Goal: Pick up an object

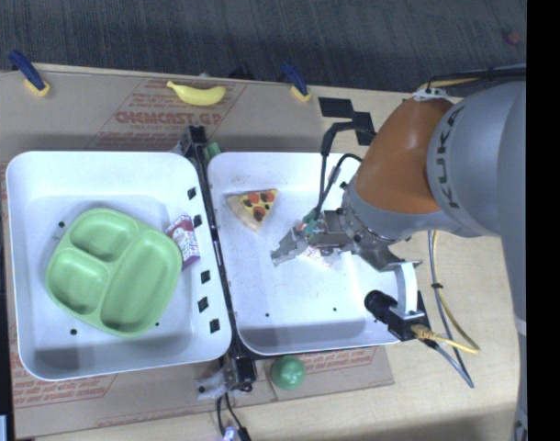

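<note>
My gripper [294, 243] hangs low over the middle of the right bin [289, 333], reaching in from the right under the grey and orange arm. A small white and pink item [319, 253] lies partly hidden just beneath the wrist. A toy pizza slice [253, 204] lies on the bin floor up and to the left of the gripper, apart from it. In the left bin [32, 182] a green divided plate [113, 269] lies flat, with a red and white packet [184, 240] at its right edge.
A yellow banana [196, 91] rests on the cardboard behind the bins. A green ball [286, 371] sits on the bench in front of the right bin. Blue clamps [28, 72] grip the cardboard's back edge. A black divider [209, 246] runs between the bins.
</note>
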Tool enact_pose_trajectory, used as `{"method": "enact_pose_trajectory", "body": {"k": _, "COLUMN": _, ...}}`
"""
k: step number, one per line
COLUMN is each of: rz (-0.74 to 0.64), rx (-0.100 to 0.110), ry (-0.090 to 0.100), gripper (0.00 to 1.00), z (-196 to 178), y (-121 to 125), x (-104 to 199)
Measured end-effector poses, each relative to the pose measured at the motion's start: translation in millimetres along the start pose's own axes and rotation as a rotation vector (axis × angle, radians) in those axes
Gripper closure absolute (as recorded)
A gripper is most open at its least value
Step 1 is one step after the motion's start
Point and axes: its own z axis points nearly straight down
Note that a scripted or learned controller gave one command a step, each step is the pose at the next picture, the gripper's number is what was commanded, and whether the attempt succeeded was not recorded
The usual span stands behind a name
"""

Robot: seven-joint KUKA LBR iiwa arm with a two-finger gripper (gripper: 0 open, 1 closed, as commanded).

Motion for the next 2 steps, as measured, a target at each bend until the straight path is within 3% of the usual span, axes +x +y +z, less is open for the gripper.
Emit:
{"method": "enact_pose_trajectory", "body": {"k": 1, "rz": 0.000, "rx": 0.000, "ry": 0.000, "gripper": 0.00, "z": 0, "y": 0, "x": 0}}
{"method": "enact_pose_trajectory", "body": {"k": 2, "rz": 0.000, "rx": 0.004, "ry": 0.001, "gripper": 0.00, "z": 106, "y": 14, "x": -10}}
